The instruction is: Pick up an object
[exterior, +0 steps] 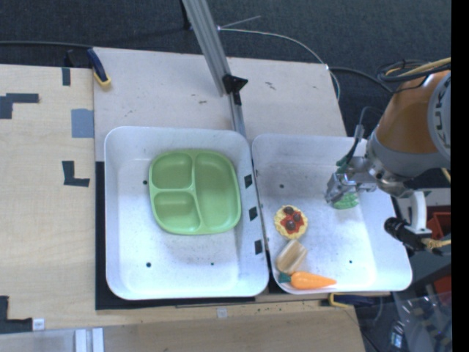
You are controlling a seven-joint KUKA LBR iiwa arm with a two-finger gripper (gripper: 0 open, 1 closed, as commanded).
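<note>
White plastic forms the two shallow bins set side by side on the wooden bench. The left bin carries a green divided plate, which lies flat near the middle, a little toward the far edge and the right wall. Three compartments are seen in the plate.

The right bin carries the small items. A round tart with a dark red topping lies near the left wall, about halfway along it. A tan bread roll is placed just nearer the front, close beside the tart. An orange carrot with a green end lies along the front edge near the front left corner, just beside the roll.

The grey arm with its orange band is seen reaching in from the right, over the far right part of the right bin. The gripper is lowered toward the bin floor near the right side, well apart from the tart, roll and carrot. A small green object is seen at the fingertips, but whether it is pinched between them cannot be told, nor can it be told whether the gripper is spread or pressed together.

A metal pole crosses the bench at the far edge, ending at the gap between the bins.
</note>
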